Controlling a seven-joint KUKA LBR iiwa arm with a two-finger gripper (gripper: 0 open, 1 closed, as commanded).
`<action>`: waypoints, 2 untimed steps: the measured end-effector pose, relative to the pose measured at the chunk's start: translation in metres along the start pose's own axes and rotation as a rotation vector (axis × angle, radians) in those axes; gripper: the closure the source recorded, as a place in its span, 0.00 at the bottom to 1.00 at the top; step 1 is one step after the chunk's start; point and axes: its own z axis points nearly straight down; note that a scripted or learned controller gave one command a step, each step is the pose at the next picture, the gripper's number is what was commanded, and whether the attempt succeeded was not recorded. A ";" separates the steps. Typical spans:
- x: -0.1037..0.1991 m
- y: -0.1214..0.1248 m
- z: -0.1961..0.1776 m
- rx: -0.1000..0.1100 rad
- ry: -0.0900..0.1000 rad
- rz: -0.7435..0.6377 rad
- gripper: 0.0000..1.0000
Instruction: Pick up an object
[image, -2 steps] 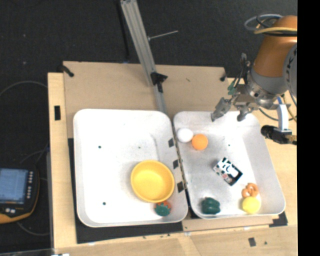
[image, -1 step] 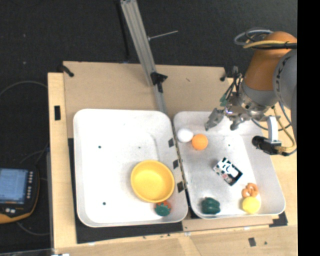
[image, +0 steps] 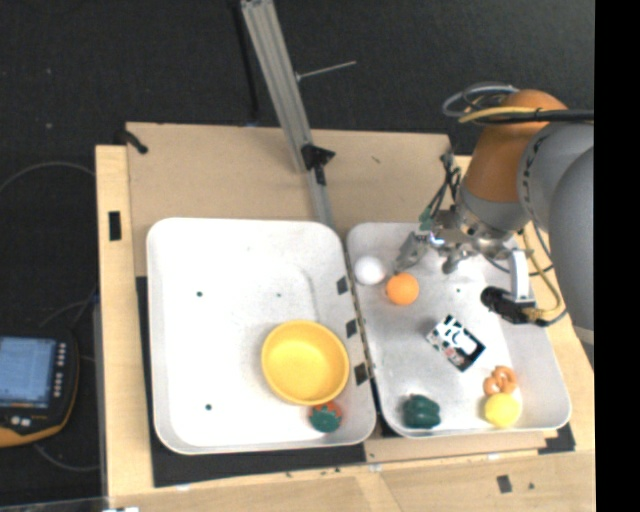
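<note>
Progress: nothing lifted yet.
End effector (image: 428, 252): spread apart, grasping nothing, hovering at 1 o'clock of orange ball (image: 402, 289).
Remaining: descend, clench on ball, raise from right bin (image: 548, 372).

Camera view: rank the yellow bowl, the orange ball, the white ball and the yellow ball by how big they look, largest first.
1. yellow bowl, clearly largest.
2. yellow ball and orange ball: near alike, unranked.
3. white ball, slightly smaller.

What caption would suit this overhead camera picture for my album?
Robot arm's claw hovers above an orange ball in the right bin; a yellow bowl sits in the left.
</note>
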 end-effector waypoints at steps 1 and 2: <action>-0.001 0.002 -0.015 -0.009 -0.001 0.000 1.00; -0.001 0.011 -0.063 -0.011 0.000 -0.001 1.00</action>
